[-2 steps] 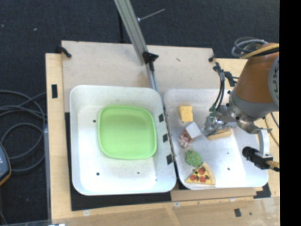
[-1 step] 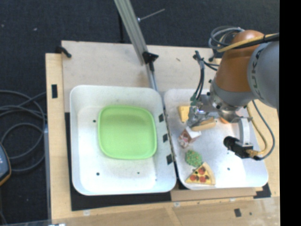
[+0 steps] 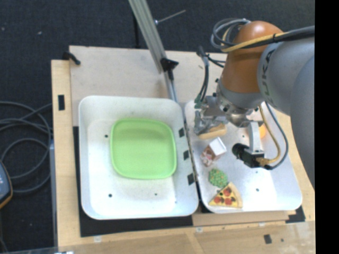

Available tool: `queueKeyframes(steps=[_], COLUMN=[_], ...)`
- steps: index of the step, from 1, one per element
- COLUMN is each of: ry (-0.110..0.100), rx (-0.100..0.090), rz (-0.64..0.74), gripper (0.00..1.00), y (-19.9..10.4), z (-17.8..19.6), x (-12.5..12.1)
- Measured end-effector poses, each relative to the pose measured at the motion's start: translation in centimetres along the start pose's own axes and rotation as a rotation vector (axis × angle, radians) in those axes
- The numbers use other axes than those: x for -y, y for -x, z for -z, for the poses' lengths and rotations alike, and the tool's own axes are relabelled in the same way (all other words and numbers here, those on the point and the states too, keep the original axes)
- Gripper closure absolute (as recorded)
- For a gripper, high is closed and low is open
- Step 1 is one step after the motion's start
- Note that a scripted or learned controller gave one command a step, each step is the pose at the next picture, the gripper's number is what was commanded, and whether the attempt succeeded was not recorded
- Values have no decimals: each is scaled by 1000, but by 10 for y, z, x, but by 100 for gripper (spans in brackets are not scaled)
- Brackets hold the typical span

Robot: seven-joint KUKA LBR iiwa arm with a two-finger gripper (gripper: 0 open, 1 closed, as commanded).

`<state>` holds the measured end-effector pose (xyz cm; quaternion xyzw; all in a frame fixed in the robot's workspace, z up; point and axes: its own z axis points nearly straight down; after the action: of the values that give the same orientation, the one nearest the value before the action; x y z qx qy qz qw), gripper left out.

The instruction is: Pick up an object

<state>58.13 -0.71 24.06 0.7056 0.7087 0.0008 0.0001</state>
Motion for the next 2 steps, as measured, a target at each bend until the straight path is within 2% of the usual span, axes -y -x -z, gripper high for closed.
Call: queueKeyframes(steps=[2], ry=[0], rx=[0], rz=[-1], gripper=[100], y=[-89], z=[16], x=[-41])
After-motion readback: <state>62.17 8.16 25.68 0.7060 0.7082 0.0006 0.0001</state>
